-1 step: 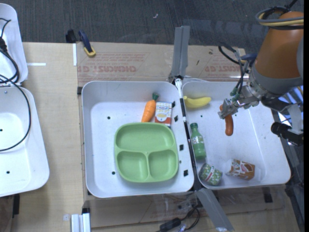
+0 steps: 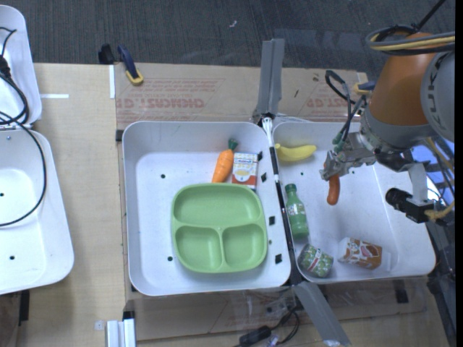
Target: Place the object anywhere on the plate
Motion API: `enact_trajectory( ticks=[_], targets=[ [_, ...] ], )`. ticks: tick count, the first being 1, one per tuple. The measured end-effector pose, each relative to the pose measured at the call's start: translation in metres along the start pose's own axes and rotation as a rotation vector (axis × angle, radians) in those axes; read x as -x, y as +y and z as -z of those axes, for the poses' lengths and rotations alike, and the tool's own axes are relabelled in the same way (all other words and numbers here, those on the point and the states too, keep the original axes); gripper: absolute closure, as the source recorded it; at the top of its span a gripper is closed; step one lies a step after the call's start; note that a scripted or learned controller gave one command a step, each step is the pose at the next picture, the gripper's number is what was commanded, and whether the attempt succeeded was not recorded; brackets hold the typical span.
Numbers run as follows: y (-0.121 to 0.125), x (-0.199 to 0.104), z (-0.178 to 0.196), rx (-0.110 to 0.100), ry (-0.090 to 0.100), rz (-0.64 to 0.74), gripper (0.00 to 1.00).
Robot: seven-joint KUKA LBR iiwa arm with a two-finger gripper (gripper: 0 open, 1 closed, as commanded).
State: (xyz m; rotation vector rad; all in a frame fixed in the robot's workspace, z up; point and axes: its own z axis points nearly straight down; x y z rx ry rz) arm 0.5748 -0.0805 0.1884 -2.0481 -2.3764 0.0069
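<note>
- Gripper [image 2: 334, 173] hangs over the right bin [image 2: 405, 262], upper middle; fingers closed on the top end of one sausage [image 2: 333, 191], which hangs upright below them, off the bin floor.
- Open white floor around the sausage on its right side and below; the bin's back wall lies just above the gripper.
- One banana [image 2: 296, 151] lies near the gripper's left, close to the back wall.
- One green bottle [image 2: 295, 210] lies along the divider [image 2: 278, 194] between the two bins, to the sausage's left.
- Front edge of the right bin: one round green can [image 2: 315, 260] and one brown-and-white pouch [image 2: 360, 252], apart from each other.
- Left bin [image 2: 145, 215]: one green plate [image 2: 218, 227] with three compartments, centre-front, all compartments bare.
- Behind the plate: one carrot [image 2: 223, 164] and one small carton [image 2: 245, 169], side by side, the carton just at the plate's rim.
- Bare floor runs down the left bin's left side.
</note>
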Motion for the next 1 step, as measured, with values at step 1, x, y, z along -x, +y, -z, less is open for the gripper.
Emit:
enact_trajectory(
  ticks=[1],
  targets=[
    [-0.0077,-0.1078,0.0005,0.0,-0.001,0.14,1.0]
  ],
)
